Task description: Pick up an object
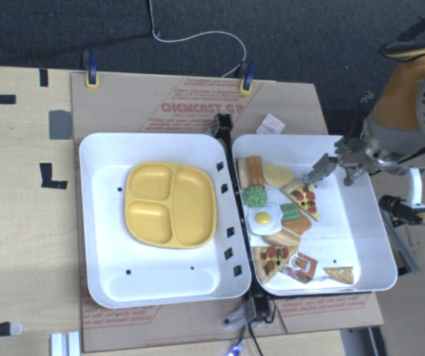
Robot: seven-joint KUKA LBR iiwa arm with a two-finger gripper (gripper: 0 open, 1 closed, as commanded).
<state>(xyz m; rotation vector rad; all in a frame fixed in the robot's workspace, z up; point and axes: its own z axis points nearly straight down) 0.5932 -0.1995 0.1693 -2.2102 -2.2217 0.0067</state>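
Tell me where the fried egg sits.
The fried egg lies in the right bin, near its left wall, just below the green broccoli.

Below me I count two white bins (93, 221), side by side. One yellow divided plate (171, 204) lies in the left one. In the right one I make out two pizza slices (302, 199), one fried egg (262, 218), one broccoli piece (254, 196), and other small food pieces too jumbled to count.
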